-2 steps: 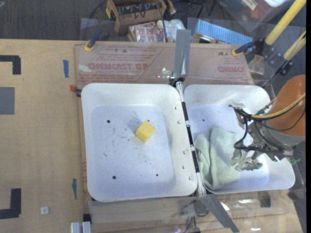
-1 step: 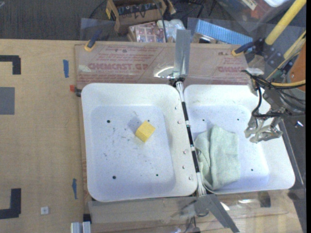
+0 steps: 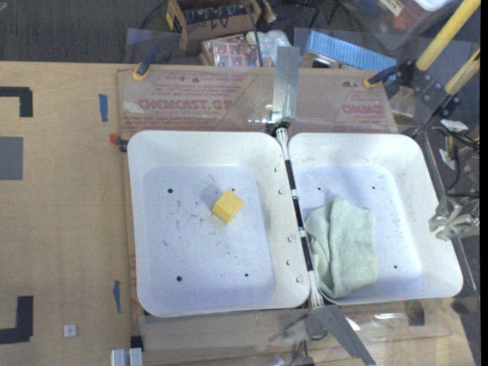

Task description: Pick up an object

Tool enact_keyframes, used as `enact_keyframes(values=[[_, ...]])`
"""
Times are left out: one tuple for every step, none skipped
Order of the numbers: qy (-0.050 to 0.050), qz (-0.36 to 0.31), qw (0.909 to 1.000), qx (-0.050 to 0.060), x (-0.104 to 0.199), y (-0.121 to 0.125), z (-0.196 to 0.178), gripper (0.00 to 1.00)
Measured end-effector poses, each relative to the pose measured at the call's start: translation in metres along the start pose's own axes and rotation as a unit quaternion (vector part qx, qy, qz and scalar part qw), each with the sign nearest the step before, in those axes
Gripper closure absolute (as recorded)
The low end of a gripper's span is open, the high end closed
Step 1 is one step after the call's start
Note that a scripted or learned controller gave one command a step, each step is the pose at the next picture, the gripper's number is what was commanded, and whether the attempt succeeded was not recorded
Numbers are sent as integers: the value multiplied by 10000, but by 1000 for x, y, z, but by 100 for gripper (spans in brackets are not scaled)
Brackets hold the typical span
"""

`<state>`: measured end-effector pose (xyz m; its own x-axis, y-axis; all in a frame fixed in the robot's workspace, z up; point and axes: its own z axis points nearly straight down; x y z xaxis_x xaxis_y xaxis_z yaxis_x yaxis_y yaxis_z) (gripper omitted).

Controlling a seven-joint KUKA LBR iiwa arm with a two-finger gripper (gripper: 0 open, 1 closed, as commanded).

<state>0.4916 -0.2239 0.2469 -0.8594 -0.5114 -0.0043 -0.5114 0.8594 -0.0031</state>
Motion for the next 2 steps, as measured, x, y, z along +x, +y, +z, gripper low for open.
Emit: enact_keyframes(values=[[6,1630,9866,-3,2,3,91,100],[-14,479,9989,13,2,3,-35,100]])
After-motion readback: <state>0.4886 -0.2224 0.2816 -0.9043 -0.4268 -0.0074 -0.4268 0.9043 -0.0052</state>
